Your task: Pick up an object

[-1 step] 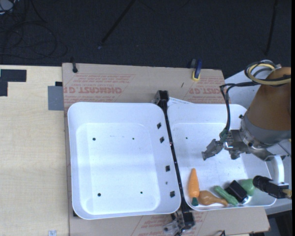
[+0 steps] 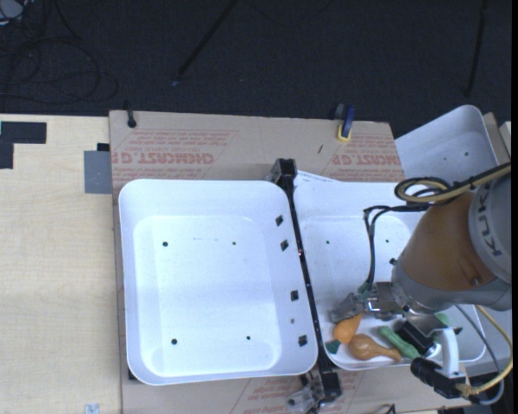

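1. Dark floor with loose cables fills the far part of the scene; nearer lies a pale wooden bench with a cardboard sheet spread over it, printed lettering showing along its far strip.
2. On the cardboard two shallow white bins sit side by side, their inner rims touching along a black clip strip. The left bin shows only small dark dots on its floor.
3. My arm reaches in from the right over the right bin, orange band above the wrist, black and yellow cables looping over it.
4. My gripper hangs low over the near part of the right bin; I cannot tell how it is set.
5. Just beside it, at the near edge of that bin, lies an orange carrot-shaped object, next to a tan pear-shaped object and a green piece. I cannot tell whether I touch any of them.
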Controlling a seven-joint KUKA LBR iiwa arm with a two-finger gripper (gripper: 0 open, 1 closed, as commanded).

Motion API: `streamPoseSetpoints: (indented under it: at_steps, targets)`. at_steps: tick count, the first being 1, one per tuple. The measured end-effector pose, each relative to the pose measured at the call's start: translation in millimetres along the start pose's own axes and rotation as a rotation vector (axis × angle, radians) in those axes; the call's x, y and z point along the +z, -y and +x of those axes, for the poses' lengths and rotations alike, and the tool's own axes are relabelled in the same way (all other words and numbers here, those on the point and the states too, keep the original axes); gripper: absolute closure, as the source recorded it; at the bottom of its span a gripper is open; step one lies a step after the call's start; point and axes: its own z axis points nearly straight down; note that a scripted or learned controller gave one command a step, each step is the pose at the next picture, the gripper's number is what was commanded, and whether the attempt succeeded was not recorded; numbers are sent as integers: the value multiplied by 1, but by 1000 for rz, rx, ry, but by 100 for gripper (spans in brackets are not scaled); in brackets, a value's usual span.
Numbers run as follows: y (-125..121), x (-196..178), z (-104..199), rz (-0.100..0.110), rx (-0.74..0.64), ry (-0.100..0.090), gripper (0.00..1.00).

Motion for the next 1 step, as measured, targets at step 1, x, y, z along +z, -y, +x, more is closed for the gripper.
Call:
streamPoseSetpoints:
  at_steps: [1]
  targets:
    - [-1, -15, -2, 0, 7, -2, 100]
